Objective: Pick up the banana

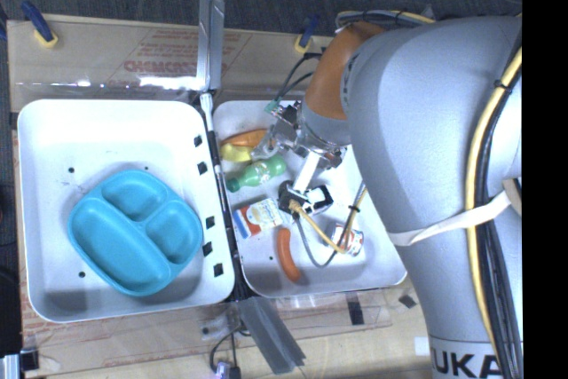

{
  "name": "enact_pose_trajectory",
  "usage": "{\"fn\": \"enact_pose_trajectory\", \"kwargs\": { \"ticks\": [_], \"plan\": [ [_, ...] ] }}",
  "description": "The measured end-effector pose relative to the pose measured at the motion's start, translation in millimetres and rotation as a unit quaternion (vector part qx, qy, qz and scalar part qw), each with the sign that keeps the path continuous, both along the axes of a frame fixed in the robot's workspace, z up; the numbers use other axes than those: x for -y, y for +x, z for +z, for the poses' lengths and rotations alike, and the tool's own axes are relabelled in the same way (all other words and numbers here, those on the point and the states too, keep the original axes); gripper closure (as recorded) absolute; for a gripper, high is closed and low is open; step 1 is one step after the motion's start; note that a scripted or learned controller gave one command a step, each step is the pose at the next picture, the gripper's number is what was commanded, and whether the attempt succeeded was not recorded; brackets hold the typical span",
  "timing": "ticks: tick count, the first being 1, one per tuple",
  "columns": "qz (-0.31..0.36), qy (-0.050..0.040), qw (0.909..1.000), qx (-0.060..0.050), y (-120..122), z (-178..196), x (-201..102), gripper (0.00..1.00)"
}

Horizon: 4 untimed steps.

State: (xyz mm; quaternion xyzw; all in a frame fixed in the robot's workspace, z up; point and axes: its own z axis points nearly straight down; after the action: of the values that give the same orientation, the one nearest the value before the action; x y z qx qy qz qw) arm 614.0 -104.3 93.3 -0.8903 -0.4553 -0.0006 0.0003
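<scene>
The banana [234,153], small and yellow, lies near the left wall of the right bin [382,266], toward its far end. An orange piece of toy food [248,138] touches it on the far side, and a green bottle [257,173] lies just in front of it. My gripper [279,140] is low in the right bin's far half, just right of the banana and the orange piece and above the bottle's right end. The grey arm and its orange band [330,84] hide the bin's right side.
The right bin also holds a flat printed packet [260,215], a reddish sausage [287,254] and a small can [351,240] with cables looping over it. A blue divided plate [133,231] sits in the left bin [53,129]. A ridge with black clips [213,191] separates the bins.
</scene>
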Motion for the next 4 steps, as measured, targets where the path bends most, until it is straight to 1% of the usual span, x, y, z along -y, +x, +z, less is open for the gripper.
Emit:
{"fn": "enact_pose_trajectory", "kwargs": {
  "ticks": [1,2,3,4],
  "plan": [
    [0.091,0.0003,0.9959,-0.006,38.3,-2.7,-10.2,0.0],
    [0.096,0.0009,0.9954,-0.006,39.4,7.7,-12.6,1.0],
    [-0.049,0.0001,0.9988,-0.002,37.9,121.0,-132.9,1.0],
    [-0.04,0.0002,0.9992,-0.003,-5.6,145.1,-118.2,1.0]
  ]
}}
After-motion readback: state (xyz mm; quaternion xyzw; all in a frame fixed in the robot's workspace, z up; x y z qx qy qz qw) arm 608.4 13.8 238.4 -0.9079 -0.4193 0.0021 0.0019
